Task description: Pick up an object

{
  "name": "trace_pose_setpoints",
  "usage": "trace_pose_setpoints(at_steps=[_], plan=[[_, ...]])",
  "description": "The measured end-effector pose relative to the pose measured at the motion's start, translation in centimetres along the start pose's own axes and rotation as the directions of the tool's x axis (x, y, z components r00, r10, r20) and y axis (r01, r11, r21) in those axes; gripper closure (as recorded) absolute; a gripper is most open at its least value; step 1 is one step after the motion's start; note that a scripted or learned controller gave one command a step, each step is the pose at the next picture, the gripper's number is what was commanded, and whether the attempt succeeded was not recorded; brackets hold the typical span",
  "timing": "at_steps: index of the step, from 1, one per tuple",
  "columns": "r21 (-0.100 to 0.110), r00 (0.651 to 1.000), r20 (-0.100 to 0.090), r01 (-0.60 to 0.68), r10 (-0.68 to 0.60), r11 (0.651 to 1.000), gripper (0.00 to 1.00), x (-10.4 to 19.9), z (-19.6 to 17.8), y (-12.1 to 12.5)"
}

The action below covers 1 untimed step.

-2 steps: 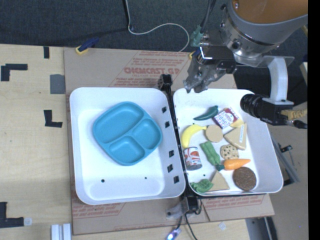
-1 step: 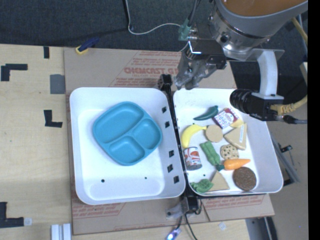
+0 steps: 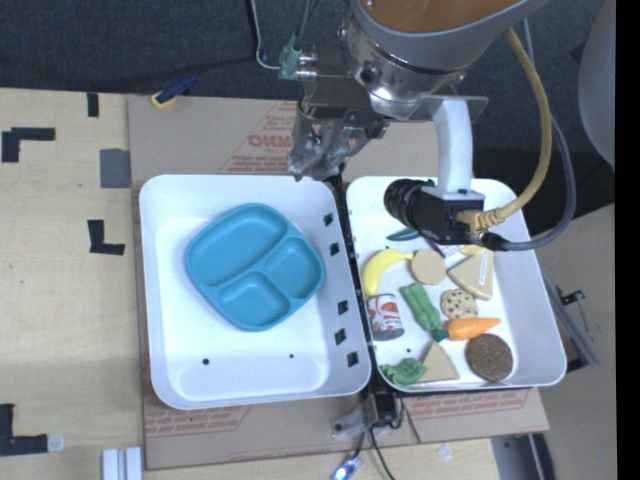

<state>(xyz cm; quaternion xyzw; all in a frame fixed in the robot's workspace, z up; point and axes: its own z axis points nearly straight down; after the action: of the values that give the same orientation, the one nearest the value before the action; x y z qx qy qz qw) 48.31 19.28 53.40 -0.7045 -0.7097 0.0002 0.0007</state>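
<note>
My gripper [image 3: 318, 158] hangs over the far end of the wall between the two bins, above the left bin's back right corner. No object shows in it. The left bin [image 3: 165, 298] holds a blue divided plate [image 3: 255, 266]. Small food items lie in the right bin [image 3: 530, 298]: a yellow banana [image 3: 383, 266], a small can [image 3: 386, 315], a green pickle [image 3: 422, 306], an orange carrot [image 3: 472, 327], a round brown cookie [image 3: 489, 356] and a pale wedge [image 3: 473, 276].
A black cylindrical unit on a white bracket [image 3: 430, 208] hangs over the far part of the right bin, with a yellow cable [image 3: 545, 128] looping to it. The arm's large body [image 3: 440, 8] covers the top of the view. Cardboard [image 3: 220, 138] lies under the bins.
</note>
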Motion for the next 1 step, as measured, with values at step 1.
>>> trace_pose_setpoints(at_steps=[1], plan=[[0.000,1.000,0.000,-0.002,0.002,1.000,1.00,4.30,0.00,0.05]])
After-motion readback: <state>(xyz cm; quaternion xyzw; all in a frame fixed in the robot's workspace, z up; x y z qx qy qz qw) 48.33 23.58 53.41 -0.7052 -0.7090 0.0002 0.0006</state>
